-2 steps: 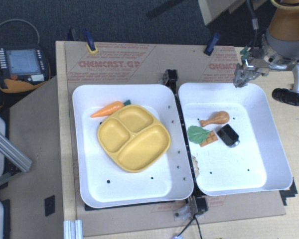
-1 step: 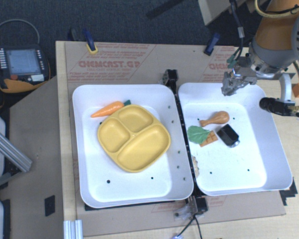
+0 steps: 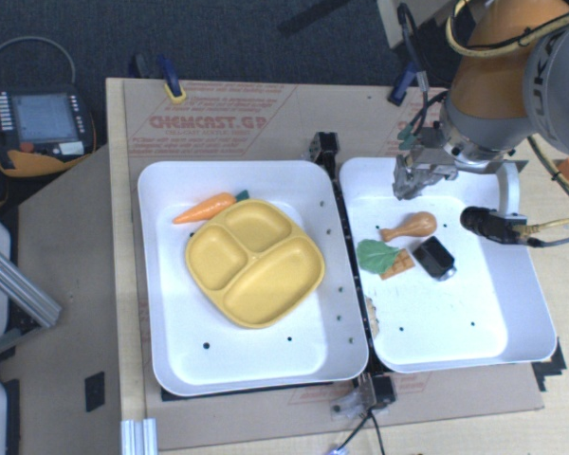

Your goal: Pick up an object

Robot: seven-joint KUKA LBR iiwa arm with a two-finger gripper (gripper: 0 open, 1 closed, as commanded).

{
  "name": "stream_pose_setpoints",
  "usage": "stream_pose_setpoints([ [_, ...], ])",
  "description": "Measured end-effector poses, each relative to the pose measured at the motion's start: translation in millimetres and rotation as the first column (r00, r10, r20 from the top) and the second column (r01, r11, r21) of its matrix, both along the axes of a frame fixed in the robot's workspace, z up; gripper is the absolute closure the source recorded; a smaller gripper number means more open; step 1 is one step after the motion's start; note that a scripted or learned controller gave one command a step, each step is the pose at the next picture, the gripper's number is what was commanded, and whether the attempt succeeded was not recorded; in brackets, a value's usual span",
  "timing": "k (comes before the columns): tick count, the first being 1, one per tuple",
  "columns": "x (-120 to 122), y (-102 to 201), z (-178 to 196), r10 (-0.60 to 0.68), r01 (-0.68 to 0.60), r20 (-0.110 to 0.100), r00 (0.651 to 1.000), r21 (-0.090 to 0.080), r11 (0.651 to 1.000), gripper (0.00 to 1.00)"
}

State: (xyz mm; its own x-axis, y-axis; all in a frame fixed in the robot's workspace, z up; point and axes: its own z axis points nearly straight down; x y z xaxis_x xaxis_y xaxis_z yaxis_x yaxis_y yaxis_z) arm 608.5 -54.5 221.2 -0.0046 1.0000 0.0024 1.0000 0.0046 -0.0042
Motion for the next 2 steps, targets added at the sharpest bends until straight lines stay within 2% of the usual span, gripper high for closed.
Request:
stream_pose_setpoints([
  [1, -25.5, 54.6, -5.4, 0.001, -0.001, 0.000, 1.000, 0.000, 1.000, 1.00],
  [2, -40.4, 111.8, -11.9, 0.002, -0.002, 0.000, 1.000, 0.001, 1.000, 1.00],
])
